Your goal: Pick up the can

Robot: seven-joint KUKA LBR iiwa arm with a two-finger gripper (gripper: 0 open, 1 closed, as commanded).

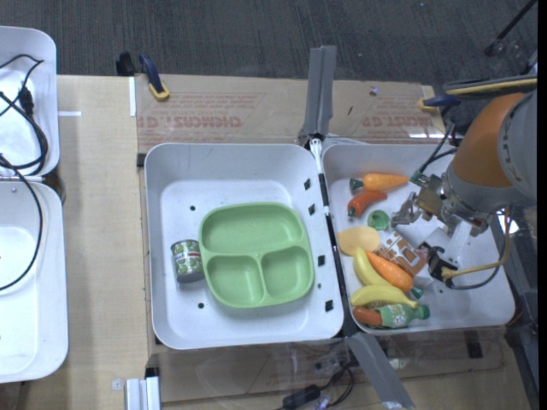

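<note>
Camera view: the can (pixel 185 260) lies on its side in the left bin (pixel 162 186), just beside the green tray (pixel 256 254)

Small, stiff and probably light, it may roll; best pinched across its round body. The gripper (pixel 416 212), whose grip I cannot tell, hangs over the right bin (pixel 479 306) of toy carrots, bananas and a bottle

The arm (pixel 513 148) is a thick, rounded grey tube with a broad orange band (pixel 480 143) above the wrist. Below the band sits a silver and white metal gripper (pixel 427 229) with blocky parts and dark fittings. Thin black cables loop around the wrist, and a yellowish cable (pixel 474 269) trails beneath it.
</note>
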